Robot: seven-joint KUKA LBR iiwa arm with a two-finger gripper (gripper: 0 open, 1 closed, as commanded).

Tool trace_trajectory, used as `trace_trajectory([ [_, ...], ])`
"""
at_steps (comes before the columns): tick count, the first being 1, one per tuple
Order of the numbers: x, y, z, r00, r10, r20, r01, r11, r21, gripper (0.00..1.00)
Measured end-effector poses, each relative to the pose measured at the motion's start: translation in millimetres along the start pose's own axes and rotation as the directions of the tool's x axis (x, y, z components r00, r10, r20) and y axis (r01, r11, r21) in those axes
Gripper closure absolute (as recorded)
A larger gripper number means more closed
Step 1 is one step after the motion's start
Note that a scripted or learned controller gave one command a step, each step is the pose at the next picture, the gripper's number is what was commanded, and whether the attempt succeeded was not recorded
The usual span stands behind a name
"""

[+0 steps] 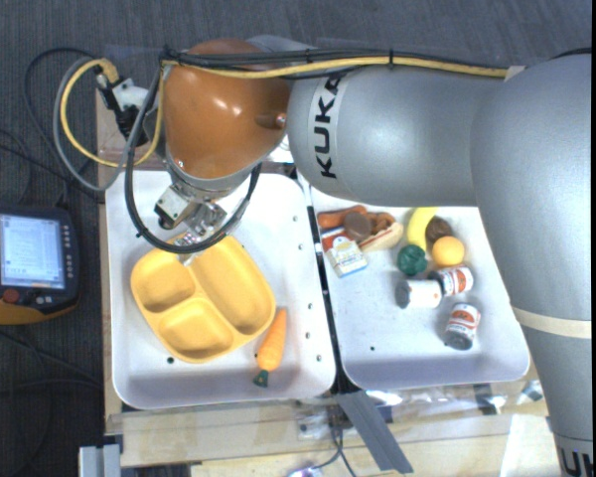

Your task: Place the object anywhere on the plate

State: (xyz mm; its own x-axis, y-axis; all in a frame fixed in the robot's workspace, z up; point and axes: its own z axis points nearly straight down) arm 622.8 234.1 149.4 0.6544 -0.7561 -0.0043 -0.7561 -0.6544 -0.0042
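A yellow divided plate (203,299) lies in the left bin, with three compartments that hold nothing. A toy carrot (270,344) lies on the bin floor just off the plate's lower right rim, its green end toward the front. My gripper (187,219) hangs over the plate's far edge, under the orange wrist band. The wrist hides its fingers from above.
The left bin (149,386) has bare floor in front of the plate. The right bin (497,366) holds several toy foods: a banana (420,225), a green ball (410,259), an orange ball (448,251), two small cans (461,324) and a carton (349,256). A pendant (28,256) lies left of the bench.
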Motion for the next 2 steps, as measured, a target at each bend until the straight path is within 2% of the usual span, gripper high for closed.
trace_trajectory([
  [1, 16.2, -20.0, -42.3, 0.997, -0.071, -0.001, 0.071, 0.997, 0.002, 1.0],
  [2, 29.1, 49.1, -56.4, 0.921, -0.389, 0.002, 0.389, 0.921, -0.004, 1.0],
])
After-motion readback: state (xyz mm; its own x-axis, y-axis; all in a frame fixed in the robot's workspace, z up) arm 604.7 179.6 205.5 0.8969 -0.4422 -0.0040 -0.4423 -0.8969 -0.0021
